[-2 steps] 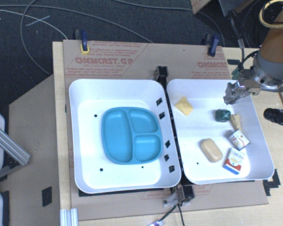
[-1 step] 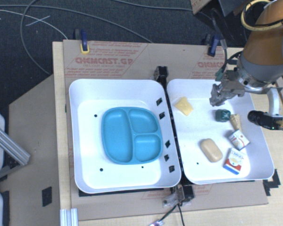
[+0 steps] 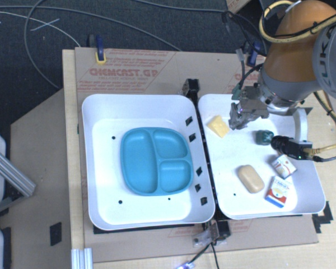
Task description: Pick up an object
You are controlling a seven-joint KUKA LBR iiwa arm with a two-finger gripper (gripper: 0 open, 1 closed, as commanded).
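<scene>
1. Nearest the camera, the arm fills the upper right, grey with an orange band, reaching down over the right bin.
2. The end effector hangs low over the upper left part of the right bin; whether it is open or closed cannot be told, and nothing can be seen held in it.
3. A pale yellow block lies in the right bin just beside the end effector, toward the left bin; whether the two touch is unclear.
4. A small dark teal object sits in the right bin on the other side of the end effector, near it but apart.
5. A tan oval soap-like piece lies toward the front of the right bin, well apart from the end effector.
6. Two small cartons rest near the right bin's outer edge: a white one, tilted, and a white, red and blue one just in front of it.
7. The left bin adjoins the right bin and holds a blue divided plate lying flat in its middle.
8. Both bins stand on a table topped with brown cardboard, which carries red lettering behind the left bin.
</scene>
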